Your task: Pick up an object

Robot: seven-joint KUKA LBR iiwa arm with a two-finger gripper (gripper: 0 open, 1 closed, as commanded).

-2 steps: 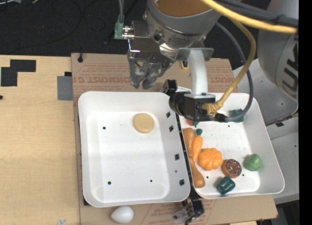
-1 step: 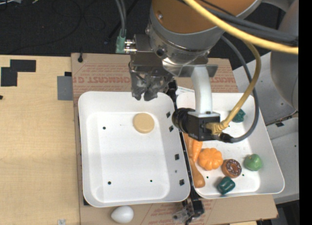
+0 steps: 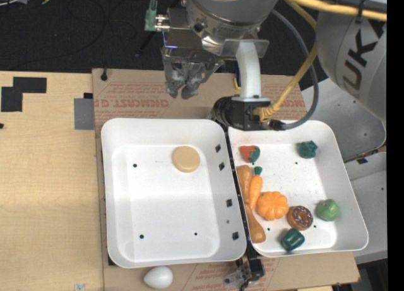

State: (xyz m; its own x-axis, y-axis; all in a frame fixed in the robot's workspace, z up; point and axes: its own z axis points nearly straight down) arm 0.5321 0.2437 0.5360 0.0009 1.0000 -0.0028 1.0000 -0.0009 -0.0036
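A white egg (image 3: 158, 277) is lying on the bench outside the left bin (image 3: 120, 220), whose floor is bearing a tan disc (image 3: 186, 159). The gripper (image 3: 184, 83) is hanging beyond that bin with fingers pressed together, pinching nothing, while a carrot (image 3: 254, 190), pumpkin (image 3: 273, 205) and doughnut (image 3: 300, 217) are crowding the right bin (image 3: 341, 157).

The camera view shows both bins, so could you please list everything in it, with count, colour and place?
Round disc: 1, pale tan, left bin, near its far edge.
Strawberry: 1, red with green top, right bin, far left.
Dark green piece: 1, right bin, far right.
Carrot: 1, orange, right bin, left side.
Long tan piece: 1, right bin, along its left wall.
Pumpkin: 1, orange, right bin, middle.
Doughnut: 1, brown, beside the pumpkin.
Light green piece: 1, right bin, right side.
Dark green pepper: 1, right bin, near edge.
Egg: 1, white, on the bench in front of the left bin.
Gripper: 1, grey, beyond the left bin's far edge.
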